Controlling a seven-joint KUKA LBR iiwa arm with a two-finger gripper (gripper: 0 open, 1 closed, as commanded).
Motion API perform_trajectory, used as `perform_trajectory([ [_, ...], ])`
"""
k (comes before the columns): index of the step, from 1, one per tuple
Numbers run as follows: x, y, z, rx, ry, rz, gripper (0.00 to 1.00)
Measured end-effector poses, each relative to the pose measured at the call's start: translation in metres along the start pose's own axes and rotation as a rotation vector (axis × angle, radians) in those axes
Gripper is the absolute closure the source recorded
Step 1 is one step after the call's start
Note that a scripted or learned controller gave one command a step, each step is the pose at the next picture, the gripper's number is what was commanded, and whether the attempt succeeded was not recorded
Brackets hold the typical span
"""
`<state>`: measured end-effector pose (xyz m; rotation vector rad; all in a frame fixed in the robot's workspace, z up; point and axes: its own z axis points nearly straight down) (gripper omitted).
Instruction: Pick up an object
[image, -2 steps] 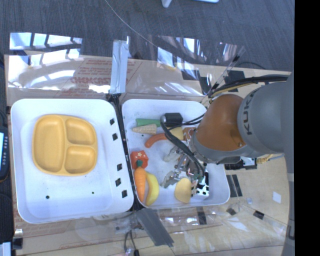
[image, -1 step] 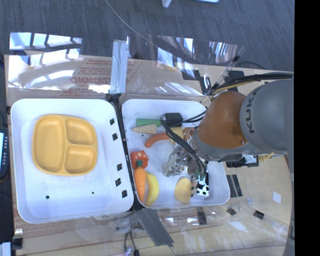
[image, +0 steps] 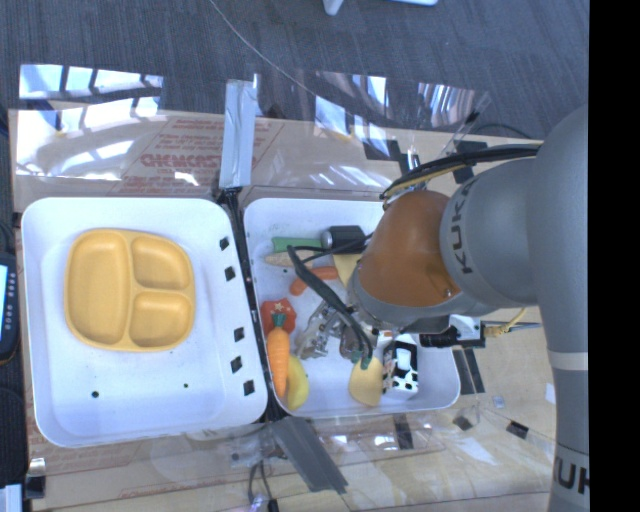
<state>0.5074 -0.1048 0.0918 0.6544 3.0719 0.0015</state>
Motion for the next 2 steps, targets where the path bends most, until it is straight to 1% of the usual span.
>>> perform_trajectory([
  [1,-0.086,-0.002,-0.101,0.0,-0.01,0.107,1.0],
  [2,-0.078,0.035,-0.042,0.002,0.006,0.112,1.0],
])
